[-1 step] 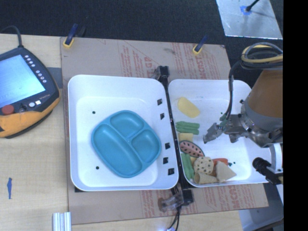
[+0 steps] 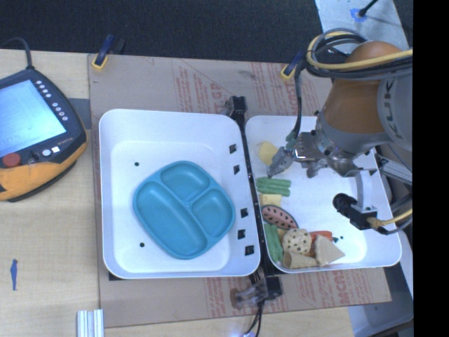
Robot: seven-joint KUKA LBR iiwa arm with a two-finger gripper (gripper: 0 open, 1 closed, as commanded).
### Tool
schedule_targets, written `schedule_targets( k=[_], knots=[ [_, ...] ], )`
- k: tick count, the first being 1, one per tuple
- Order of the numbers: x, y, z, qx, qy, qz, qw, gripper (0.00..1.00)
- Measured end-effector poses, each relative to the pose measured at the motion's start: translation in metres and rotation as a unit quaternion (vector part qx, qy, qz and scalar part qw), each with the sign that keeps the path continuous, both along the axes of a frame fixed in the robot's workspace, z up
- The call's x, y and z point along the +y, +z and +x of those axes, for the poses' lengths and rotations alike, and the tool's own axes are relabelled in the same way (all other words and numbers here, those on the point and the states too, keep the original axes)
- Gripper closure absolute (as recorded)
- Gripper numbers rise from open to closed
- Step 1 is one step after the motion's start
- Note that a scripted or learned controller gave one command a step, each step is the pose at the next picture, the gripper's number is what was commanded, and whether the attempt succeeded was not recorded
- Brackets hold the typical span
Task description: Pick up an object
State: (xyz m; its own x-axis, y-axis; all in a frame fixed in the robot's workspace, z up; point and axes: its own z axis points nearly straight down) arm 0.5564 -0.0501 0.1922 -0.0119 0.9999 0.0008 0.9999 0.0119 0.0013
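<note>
Camera view, blue divided plate (image 2: 184, 208) in left bin (image 2: 116, 128), toy foods (image 2: 295, 239) in right bin (image 2: 375, 258)

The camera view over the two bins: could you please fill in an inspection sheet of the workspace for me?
Surface: brown board on a wooden bench, bearing the left bin and right bin side by side.
Job's things: toy food heaped along the right bin's left side, including a green bean piece, a yellow piece and a spotted cookie.
Clutter: blue divided plate lying flat in the left bin.
Grippers: gripper low over the right bin near the yellow piece; nothing seen between its fingers.
Cables: yellow and black hoses looped on the arm.
Surroundings: teach pendant at left.
</note>
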Motion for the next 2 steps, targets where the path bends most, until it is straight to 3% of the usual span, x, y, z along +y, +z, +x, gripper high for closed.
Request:
schedule_targets(
  k=[1, 2],
  knots=[
    [0.022, 0.000, 0.031, 0.000, -0.002, -0.0010, 1.0000, 0.00],
    [0.021, 0.000, 0.051, 0.001, -0.003, -0.0007, 1.0000, 0.00]
  ],
)
